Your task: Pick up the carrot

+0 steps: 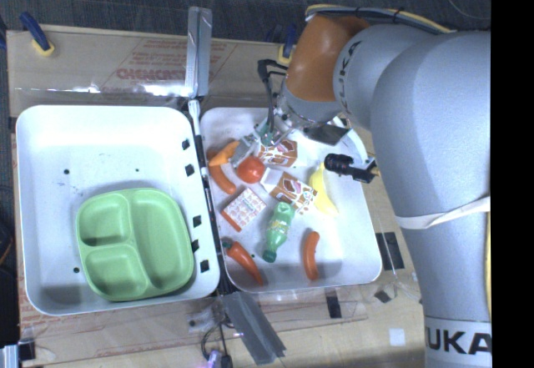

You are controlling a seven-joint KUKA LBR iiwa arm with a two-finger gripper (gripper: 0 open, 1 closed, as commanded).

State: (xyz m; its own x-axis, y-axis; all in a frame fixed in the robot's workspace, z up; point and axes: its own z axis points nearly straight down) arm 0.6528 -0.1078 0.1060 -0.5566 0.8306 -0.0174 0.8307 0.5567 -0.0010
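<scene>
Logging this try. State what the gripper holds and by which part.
It cannot be told. The gripper is low in the right bin, over the pile near the tomato and the carrot, but nothing is seen gripped.

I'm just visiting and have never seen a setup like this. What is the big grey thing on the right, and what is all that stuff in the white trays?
The big grey shape is a robot arm, with an orange band near its wrist. One fixed camera above the bench looks down at a slant, and the arm reaches in from the right. At its tip is a two-finger gripper, lowered over the right bin's back part; whether it holds anything is not visible from here.

The left bin holds a green divided plate. The right bin holds toy food: a carrot near its left wall, a tomato, a green bottle, a banana, small printed boxes and two more orange-red pieces at the front. The arm is meant to pick up the carrot.
</scene>
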